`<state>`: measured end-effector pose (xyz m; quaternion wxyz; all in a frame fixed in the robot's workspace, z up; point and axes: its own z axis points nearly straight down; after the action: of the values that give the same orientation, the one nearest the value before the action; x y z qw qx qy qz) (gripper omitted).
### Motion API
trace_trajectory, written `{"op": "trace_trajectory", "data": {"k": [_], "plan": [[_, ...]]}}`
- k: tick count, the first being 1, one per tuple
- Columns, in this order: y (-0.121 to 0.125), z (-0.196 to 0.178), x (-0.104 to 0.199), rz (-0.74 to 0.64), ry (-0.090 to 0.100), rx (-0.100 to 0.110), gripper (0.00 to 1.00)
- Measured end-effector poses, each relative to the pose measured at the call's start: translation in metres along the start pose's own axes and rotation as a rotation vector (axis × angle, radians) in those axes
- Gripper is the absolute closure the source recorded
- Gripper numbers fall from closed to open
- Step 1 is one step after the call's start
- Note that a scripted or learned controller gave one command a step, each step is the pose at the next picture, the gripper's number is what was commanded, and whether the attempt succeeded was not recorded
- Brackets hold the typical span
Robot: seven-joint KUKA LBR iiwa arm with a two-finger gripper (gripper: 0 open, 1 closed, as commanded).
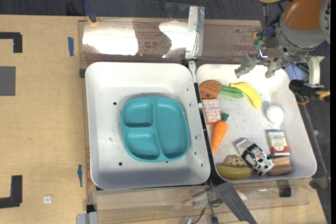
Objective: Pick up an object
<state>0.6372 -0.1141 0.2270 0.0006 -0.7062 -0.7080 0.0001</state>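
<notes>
My gripper [258, 68] hangs over the far edge of the right bin [307, 131], its two fingers spread apart with nothing between them. Just below it lies a yellow banana [249, 92] beside a green pod [231, 92] and a brown waffle-like piece [210, 88]. Further down the bin are a white egg [274, 113], a carrot [219, 132], a small red-and-white packet [211, 110], a juice carton [277, 143], a black-and-white box [257, 158], a brown sausage-like piece [281, 167] and a second, browned banana [234, 171].
The left bin [100, 86] holds a teal divided plate [155, 128]. A clear shiny panel [157, 34] stands behind both bins. A wooden benchtop [37, 113] stretches to the left. The arm's orange band [310, 5] is at the upper right.
</notes>
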Motion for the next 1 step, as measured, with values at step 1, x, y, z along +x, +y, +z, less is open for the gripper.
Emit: {"op": "trace_trajectory", "data": {"k": [1], "plan": [[-0.0017,0.1267,-0.0255,0.078,-0.003,-0.010,0.00]]}}
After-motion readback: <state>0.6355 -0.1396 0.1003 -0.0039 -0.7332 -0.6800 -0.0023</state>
